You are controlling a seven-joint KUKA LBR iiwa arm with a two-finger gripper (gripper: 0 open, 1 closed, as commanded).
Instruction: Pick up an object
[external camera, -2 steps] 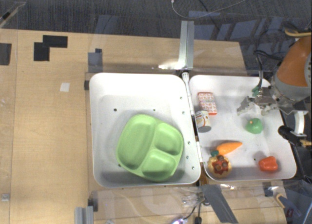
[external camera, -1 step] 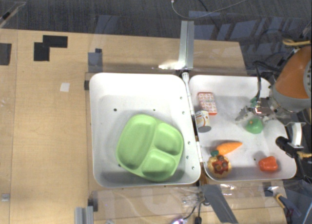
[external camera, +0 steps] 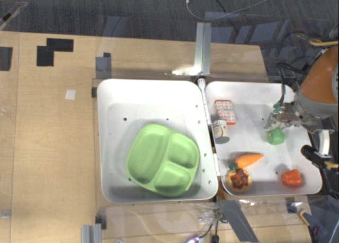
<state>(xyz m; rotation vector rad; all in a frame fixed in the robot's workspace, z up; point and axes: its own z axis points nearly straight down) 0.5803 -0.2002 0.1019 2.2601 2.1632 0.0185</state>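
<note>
The right bin holds several small items. A round green object lies near its right side, and my gripper hangs right over it, touching or almost touching its top. An orange carrot lies in the bin's middle, with a multicoloured fruit piece at the front edge. A red pepper sits at the front right. A red and white box and a small can stand by the left wall.
A green divided plate lies tilted in the left bin. A metal post stands behind the wall between the bins. Dark cables and arm parts crowd the right bin's right edge.
</note>
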